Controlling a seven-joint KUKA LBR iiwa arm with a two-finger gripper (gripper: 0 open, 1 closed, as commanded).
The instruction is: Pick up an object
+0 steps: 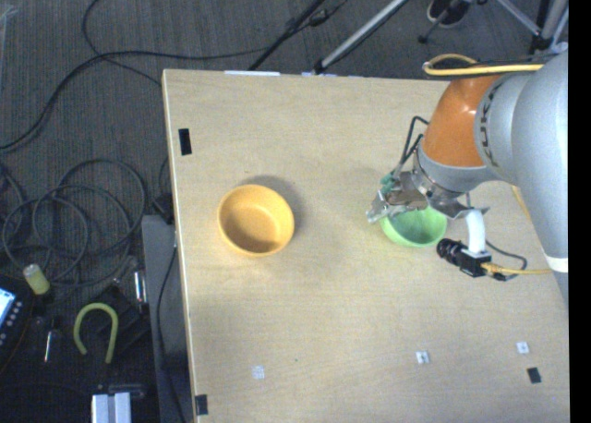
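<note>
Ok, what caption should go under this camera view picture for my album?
Robot arm's gripper reaches down at a green bowl, with a yellow bowl sitting apart on the bench.

A single fixed camera looks down from above at a slant, set far enough back to take in most of the pale wooden counter (323, 320), which fills the frame from centre toward 4 o'clock. Dark carpeted floor (83, 61) with loose cables lies from 12 round to 9 o'clock. The grey and orange arm (517, 126) enters at 3 o'clock, large and close to the lens.
</note>
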